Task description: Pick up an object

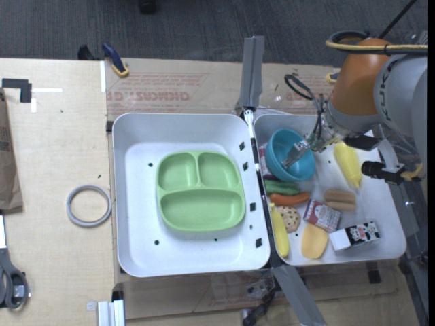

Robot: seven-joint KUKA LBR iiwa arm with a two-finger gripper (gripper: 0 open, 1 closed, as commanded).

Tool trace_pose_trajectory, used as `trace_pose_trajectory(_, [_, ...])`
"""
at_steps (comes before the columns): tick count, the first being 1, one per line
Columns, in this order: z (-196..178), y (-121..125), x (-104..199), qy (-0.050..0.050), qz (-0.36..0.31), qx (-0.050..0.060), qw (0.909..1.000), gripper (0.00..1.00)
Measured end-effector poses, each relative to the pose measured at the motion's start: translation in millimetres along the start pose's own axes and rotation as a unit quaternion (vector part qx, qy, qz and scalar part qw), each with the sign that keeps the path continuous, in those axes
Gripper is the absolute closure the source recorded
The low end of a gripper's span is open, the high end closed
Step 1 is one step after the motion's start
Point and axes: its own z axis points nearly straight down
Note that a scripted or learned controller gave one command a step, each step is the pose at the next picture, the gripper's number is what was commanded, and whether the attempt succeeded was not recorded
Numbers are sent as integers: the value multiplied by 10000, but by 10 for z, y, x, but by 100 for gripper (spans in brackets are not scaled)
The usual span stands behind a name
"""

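Hidden: grey arm with the orange band (360,80) reaching in from the right, covering the far right corner of the right white bin (380,250); gripper (299,151) dipping into the blue plastic bowl (289,156), fingers too small and blurred against the bowl to call spread or pressed together, cannot tell.
Cut off: scissors (10,287) running off the left edge; brown paper bag (8,161) also clipped there.
Around: grey ring (89,204) lying on the bench, well apart from the bins; blue clamp (115,58) sitting at the far edge.
Left white bin (129,182): holding a green three-compartment plate (200,190), lying flat.
Right bin: crowding with the bowl at the far left, yellow banana (348,163) beside it, orange carrot (289,199), brown sausage (340,197), cookie (289,218), small black-and-white carton (357,235).
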Motion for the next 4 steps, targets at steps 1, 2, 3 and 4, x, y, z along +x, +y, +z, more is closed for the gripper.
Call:
trace_pose_trajectory(1, [-10, 58, 70, -16, -65, 0, 10000, 0])
trace_pose_trajectory(2, [-102, 64, 52, -20, -48, -10, 10000, 100])
trace_pose_trajectory(3, [-1, 1, -434, 24, 1432, 9, 9897, 100])
trace_pose_trajectory(4, [42, -12, -420, 32, 1433, 29, 9897, 0])
